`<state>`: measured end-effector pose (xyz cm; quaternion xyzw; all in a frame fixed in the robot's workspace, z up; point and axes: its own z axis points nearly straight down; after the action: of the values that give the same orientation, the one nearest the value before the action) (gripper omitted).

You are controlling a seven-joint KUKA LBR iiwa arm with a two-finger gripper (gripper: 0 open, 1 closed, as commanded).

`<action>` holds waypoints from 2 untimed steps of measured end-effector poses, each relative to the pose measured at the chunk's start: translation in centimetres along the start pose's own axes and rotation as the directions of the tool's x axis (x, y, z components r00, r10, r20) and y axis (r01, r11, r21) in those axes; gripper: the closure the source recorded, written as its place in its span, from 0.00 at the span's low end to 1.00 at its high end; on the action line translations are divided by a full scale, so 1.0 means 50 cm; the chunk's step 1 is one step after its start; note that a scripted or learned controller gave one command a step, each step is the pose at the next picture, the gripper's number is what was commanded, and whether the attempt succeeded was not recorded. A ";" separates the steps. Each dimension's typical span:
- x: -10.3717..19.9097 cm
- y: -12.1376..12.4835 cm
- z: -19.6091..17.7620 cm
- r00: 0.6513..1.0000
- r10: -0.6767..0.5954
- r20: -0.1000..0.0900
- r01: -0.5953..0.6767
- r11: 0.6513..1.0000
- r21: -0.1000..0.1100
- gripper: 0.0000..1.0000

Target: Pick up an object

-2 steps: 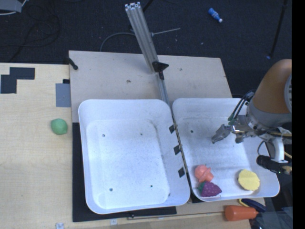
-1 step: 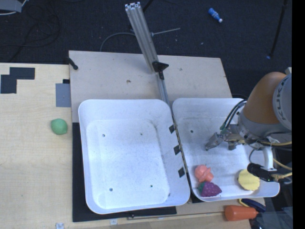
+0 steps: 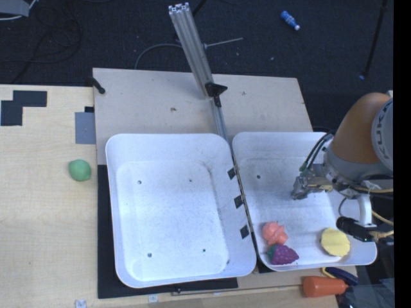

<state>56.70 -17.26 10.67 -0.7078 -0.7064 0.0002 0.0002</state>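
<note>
The right bin [image 3: 276,149] holds three small objects near its front edge: an orange-pink toy [image 3: 275,232], a purple grape-like toy [image 3: 282,255] just in front of it, and a yellow round piece [image 3: 335,242] at the front right. My gripper [image 3: 300,193] hangs low over the middle of the right bin, behind and to the right of the orange-pink toy, apart from all three. Nothing shows between its tips. The arm's orange band [image 3: 359,130] rises at the right.
The left bin [image 3: 128,153] lies beside the right one, joined by black clips [image 3: 238,201]. A green ball [image 3: 79,170] rests on the wooden bench at left. An orange object [image 3: 324,286] lies in front of the right bin. A metal rail [image 3: 196,50] slants behind.
</note>
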 end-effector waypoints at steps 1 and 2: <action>0.014 0.012 -0.115 1.000 -0.002 0.001 0.002 1.000 -0.005 1.00; 0.015 0.016 -0.239 1.000 -0.002 0.001 0.002 1.000 -0.005 1.00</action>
<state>57.52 -16.50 22.61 -0.7072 -0.7070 -0.0012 -0.0018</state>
